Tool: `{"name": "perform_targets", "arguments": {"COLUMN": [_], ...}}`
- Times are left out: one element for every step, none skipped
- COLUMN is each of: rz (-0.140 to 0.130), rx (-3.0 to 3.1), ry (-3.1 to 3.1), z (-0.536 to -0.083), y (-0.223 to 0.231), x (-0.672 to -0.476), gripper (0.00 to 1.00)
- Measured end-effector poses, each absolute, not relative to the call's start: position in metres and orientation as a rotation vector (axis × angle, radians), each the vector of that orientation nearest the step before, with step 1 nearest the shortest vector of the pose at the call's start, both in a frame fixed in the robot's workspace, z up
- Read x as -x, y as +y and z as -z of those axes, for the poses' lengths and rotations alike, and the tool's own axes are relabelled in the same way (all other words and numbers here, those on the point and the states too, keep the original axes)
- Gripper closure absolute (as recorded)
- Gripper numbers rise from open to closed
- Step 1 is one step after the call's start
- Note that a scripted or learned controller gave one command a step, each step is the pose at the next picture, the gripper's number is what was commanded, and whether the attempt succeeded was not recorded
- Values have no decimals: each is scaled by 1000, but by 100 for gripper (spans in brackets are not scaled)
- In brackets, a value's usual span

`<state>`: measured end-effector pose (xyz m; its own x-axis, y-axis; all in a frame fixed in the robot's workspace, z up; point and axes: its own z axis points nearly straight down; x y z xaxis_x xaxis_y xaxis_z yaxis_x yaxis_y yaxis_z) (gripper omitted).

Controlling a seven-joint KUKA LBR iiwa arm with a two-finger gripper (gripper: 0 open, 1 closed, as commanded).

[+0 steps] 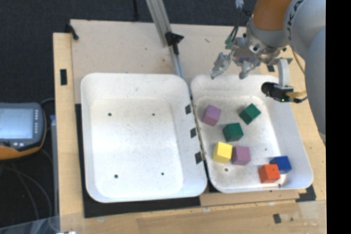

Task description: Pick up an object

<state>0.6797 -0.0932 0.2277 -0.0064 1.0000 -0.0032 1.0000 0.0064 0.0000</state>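
Overhead, the flat tan wooden bench (123, 46) carried two shallow white plastic bins side by side, the left bin (137, 137) and the right bin (288, 134), their inner rims touching. From the right reached the grey robot arm with its orange band (277, 0), and its two-finger metal gripper (233, 68) hung over the far rim of the right bin, jaws spread apart with nothing between them. A slanted aluminium bar (156, 3) crossed the bench behind the left bin. Seven small cubes lay in the right bin, none with a long axis to speak of, only faces turned at differing angles: a purple cube (211, 115) nearest the gripper, a dark green cube (250, 113) rotated diamond-wise, a second green cube (233, 131) sitting squarer, a yellow cube (222, 152) touching a mauve cube (241, 155), and an orange cube (269, 173) touching a blue cube (282, 163) in the near right corner.
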Motion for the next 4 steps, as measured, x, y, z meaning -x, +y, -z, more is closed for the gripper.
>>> {"name": "perform_targets", "arguments": {"rz": [0,-8,-4,7], "rx": [-2214,-2217,-2213,-2216], "ry": [2233,2211,2230,2235], "z": [-196,-357,-367,-304], "y": [46,-48,12,81], "x": [-641,-678,-600,-501], "gripper": [0,0,0,0]}}
